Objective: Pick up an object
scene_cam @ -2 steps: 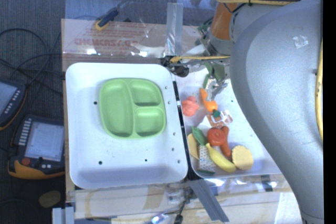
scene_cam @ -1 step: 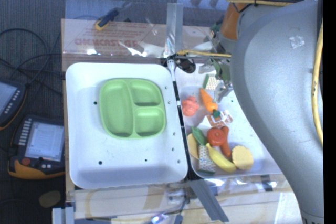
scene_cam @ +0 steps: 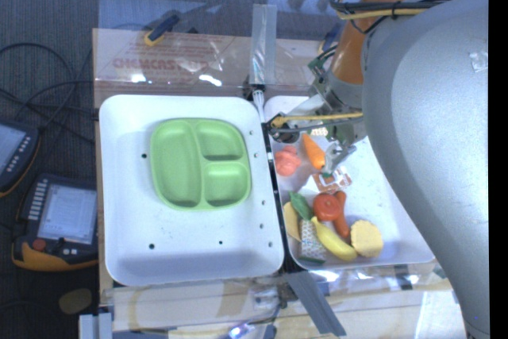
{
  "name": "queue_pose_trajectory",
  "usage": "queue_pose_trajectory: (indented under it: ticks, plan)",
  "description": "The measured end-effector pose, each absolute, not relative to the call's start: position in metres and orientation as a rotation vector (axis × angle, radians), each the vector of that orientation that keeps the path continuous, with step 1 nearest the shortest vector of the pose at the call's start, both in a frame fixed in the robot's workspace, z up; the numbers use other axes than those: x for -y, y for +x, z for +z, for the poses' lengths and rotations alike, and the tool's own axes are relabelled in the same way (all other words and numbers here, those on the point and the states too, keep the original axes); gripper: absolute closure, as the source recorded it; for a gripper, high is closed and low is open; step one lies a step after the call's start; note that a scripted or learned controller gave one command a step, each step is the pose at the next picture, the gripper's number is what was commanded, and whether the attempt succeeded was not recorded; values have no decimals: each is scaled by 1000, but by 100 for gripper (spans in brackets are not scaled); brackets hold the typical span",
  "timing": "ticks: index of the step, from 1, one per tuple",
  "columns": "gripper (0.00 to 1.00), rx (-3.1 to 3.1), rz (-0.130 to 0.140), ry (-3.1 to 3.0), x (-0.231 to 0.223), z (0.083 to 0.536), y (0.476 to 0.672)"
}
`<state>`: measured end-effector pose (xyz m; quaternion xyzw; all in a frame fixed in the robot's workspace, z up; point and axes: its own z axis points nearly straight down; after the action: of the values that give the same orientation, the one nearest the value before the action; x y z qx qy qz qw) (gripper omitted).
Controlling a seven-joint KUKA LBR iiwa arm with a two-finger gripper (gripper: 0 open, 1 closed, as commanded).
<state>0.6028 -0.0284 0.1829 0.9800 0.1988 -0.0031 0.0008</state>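
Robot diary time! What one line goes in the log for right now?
arm: over right bin | gripper: low by carrot | holding: nothing seen | green tray: left bin

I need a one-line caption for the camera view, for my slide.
KUKA arm lowers its pincer into the right bin over toy food, beside the left bin with a green divided plate.

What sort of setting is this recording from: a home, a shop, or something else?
Most likely a robotics lab. A grey arm works over two white bins, one holding toy food, beside a teach pendant and loose cables on carpet.
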Motion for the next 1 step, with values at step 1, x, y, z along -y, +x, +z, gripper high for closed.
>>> queue_pose_trajectory:
  ticks: [1]
  plan:
    - [0, -1016, -8, 2971, 22, 216, 607]
